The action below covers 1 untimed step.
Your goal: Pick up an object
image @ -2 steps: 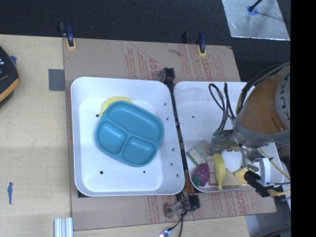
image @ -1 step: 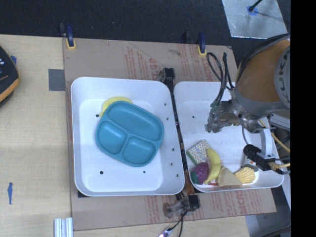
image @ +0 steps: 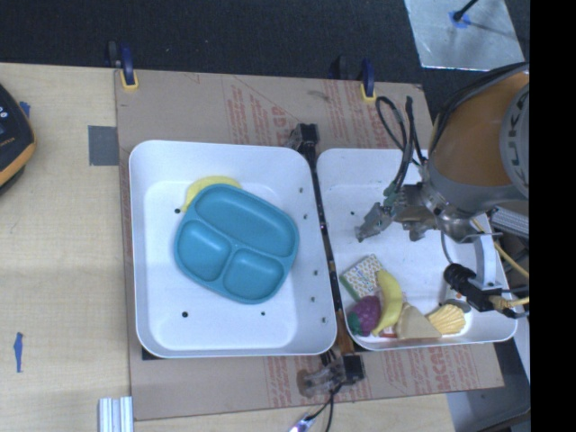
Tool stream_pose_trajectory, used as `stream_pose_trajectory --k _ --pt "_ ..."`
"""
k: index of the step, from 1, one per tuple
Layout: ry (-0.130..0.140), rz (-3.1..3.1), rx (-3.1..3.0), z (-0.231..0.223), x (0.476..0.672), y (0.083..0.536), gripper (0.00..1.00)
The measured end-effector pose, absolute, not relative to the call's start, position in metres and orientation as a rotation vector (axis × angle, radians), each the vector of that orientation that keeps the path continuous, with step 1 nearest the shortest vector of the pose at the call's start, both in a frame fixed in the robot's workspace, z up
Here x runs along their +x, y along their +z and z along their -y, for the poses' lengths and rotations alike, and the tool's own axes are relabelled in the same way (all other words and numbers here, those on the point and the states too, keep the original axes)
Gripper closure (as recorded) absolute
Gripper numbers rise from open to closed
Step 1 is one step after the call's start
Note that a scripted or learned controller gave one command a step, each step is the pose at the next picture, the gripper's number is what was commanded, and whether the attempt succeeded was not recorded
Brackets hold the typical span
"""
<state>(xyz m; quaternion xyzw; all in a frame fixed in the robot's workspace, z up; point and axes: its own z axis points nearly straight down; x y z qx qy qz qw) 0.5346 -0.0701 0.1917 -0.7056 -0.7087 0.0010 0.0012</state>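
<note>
camera view; banana (image: 390, 301) yellow, curved; claw (image: 370, 226) apart above

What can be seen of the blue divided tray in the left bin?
The blue moulded-plastic divided tray has rounded corners and three recessed compartments: one long one along its upper side and two smaller ones below. It lies flat, open side up, turned at a slant on the floor of the left shallow white bin. Its upper left corner covers part of a flat yellow object. Its compartments look bare.
</note>
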Motion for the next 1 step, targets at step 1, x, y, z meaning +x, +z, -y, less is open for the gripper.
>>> stream_pose_trajectory --k 1 --pt "-0.004 2.228 -2.22 0.097 0.52 0.0968 0.0"
